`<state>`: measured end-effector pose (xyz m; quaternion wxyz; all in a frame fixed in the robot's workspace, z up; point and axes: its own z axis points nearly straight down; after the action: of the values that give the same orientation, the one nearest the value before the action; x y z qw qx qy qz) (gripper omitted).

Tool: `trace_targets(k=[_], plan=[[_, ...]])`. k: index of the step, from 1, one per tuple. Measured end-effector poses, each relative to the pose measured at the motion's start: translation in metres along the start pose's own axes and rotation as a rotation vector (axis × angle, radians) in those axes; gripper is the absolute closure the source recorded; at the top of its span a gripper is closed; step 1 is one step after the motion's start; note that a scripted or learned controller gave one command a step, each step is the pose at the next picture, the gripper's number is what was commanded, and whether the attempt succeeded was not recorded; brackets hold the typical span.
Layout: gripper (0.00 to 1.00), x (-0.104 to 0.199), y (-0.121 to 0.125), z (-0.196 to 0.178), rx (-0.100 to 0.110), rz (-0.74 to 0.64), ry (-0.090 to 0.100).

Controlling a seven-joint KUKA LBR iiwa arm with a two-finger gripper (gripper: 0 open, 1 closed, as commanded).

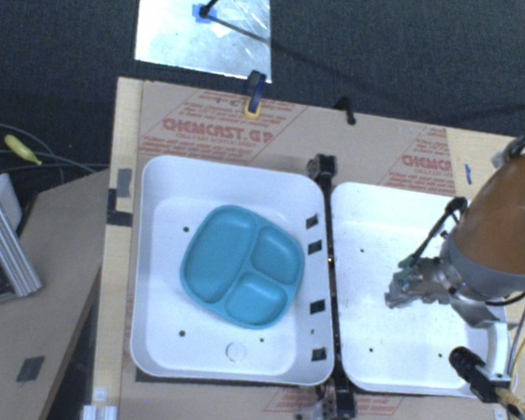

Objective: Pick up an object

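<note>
A blue divided plate (242, 265) with three compartments lies flat in the middle of the left bin (164, 203). My gripper (402, 288) hangs over the right bin (375, 217), right of its middle and well away from the plate. The grey arm with its orange band comes in from the right above it. Nothing shows between the fingertips.
A black divider with clips (323, 277) runs between the two bins. A small round mark (235, 350) sits on the left bin's floor near its front. A black part of the arm (473, 371) hangs over the right bin's front right corner.
</note>
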<state>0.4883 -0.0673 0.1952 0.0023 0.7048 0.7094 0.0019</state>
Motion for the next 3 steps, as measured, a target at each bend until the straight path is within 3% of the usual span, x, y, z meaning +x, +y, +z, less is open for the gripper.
trace_targets(k=[1,2,3], plan=[[1.00,0.050,0.001,-0.073,-0.003,-0.004,0.002],[1.00,0.120,0.000,-0.085,0.003,-0.004,0.002],[1.00,0.127,0.001,-0.164,-0.004,0.000,0.003]])
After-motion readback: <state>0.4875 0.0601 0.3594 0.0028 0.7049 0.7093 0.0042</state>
